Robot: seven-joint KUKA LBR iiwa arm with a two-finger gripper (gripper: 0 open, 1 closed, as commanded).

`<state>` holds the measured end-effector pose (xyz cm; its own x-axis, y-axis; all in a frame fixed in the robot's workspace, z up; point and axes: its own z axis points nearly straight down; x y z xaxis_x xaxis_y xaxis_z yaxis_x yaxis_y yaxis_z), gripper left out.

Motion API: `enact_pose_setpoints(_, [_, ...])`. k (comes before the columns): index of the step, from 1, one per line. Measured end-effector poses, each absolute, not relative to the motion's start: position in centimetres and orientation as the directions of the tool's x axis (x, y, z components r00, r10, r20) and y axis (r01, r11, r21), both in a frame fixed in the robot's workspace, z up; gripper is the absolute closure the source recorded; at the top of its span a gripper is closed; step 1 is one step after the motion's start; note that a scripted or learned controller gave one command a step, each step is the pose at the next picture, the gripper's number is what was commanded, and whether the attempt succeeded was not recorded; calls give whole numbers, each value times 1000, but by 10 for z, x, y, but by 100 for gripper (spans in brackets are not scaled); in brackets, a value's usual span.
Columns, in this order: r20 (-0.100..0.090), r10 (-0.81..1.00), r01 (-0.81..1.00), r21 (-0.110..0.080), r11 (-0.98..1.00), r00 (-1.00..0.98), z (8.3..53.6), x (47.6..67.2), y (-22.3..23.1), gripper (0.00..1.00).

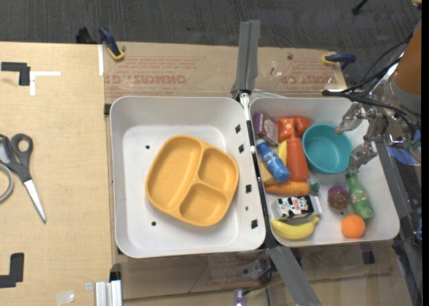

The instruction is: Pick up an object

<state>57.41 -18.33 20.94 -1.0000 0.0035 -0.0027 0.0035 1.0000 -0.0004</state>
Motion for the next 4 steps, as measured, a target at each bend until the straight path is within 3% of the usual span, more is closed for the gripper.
enact_pose_setpoints(1, [-5,-65,-65,-2,998,-998,93,555,-194,0])
enact_pose_setpoints(2, [-18,-67,-67,-8,998,-998,108,559,-194,100])
enact_pose_setpoints(3, [-3,16,16,0,1000,-1000,274,559,-160,100])
enact_pose_setpoints(4, [-8,166,166,-2,986,-986,155,542,-223,100])
